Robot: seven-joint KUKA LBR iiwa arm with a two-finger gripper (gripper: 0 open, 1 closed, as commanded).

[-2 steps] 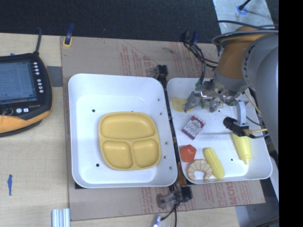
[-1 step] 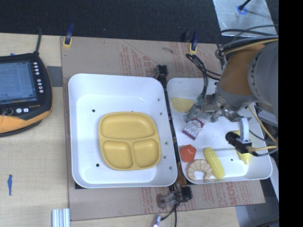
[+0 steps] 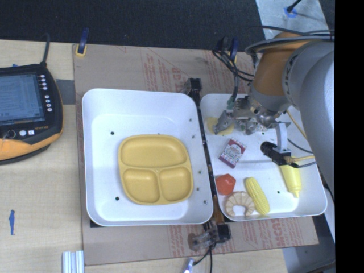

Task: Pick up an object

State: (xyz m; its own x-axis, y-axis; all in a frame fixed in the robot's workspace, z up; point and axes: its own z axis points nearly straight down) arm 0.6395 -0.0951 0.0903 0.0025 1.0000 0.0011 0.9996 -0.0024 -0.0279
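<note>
— Several things lie in the right bin [image 3: 316, 210], any of them fit for picking. What do you see there?

— A small red and white packet [image 3: 232, 153] near the middle, a red piece [image 3: 226, 183] below it, and a pale shrimp-shaped toy [image 3: 239, 204] at the near edge. A corn cob [image 3: 256, 195] lies just beside the shrimp, touching it or nearly so. A yellow bottle [image 3: 292, 178] with a dark cap lies toward the right side. A yellow item [image 3: 222, 126] sits at the far left corner of that bin, partly hidden by my hardware.

— And your jaws?

— My jaws [image 3: 243, 118] sit low over the far end of the right bin, just beside that yellow item. From above, the wrist covers them, so I cannot tell whether they are spread or pressed together. I see nothing between them.

— The rest of the surface?

— The left bin [image 3: 96, 209] holds a yellow divided tray [image 3: 154, 168], three compartments, lying flat near its middle. Both bins rest on a brown cardboard sheet [image 3: 136, 67]. Well apart, at the left edge of the surface, lies a control pendant [image 3: 25, 110] with a lit screen and an orange rim.
</note>
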